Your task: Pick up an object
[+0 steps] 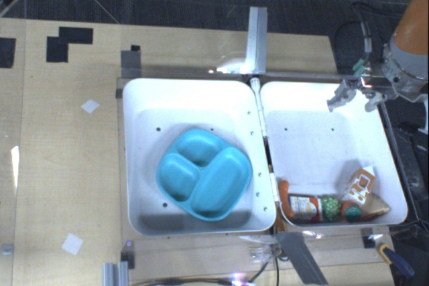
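Far left of the fingers, the left bin (134, 144) holds a blue divided dish (204, 174). The right bin (322, 137) keeps its clutter low along the near wall, well below the fingers: a sauce bottle (303, 205), a green ball (330, 207), a brown carton (360, 187). The gripper (353, 98) hovers at the far rim, fingers spread, empty (it should probably descend squarely over one piece, not the pile).

I see two bins side by side on bench (60, 164). Left bin (141, 144) holds divided tray (204, 174), sitting toward near wall. Right bin (315, 137) has pouch (362, 189), bottle (305, 206) and small round items (340, 209) crowded along near edge. Gripper (354, 96) hangs over right bin's far right corner.
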Motion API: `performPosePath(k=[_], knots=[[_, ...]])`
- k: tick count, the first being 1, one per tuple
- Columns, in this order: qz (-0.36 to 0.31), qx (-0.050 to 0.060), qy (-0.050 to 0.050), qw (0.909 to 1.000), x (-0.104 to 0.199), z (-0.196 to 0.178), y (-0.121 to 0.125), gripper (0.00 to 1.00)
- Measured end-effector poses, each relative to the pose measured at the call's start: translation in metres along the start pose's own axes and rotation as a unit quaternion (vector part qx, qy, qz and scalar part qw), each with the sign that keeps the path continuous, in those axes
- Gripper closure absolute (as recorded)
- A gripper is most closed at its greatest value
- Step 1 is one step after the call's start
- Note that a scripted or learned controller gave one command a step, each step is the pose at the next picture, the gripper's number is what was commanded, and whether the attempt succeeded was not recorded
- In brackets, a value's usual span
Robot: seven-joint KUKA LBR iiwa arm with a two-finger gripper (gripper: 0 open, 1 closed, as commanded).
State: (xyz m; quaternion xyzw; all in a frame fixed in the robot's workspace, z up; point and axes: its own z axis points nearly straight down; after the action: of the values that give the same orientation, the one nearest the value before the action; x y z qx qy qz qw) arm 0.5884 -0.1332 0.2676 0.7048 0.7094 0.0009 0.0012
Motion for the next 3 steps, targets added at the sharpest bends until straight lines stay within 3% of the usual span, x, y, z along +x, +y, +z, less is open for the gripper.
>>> performPosePath(k=[1, 2, 3], knots=[[0.021, 0.001, 0.000, 0.9998, -0.001, 0.063, -0.101, 0.00], [-0.021, -0.009, -0.002, 0.9997, -0.046, 0.147, -0.096, 0.00], [-0.202, -0.007, -0.001, 0.9793, -0.041, 0.178, -0.096, 0.00]])
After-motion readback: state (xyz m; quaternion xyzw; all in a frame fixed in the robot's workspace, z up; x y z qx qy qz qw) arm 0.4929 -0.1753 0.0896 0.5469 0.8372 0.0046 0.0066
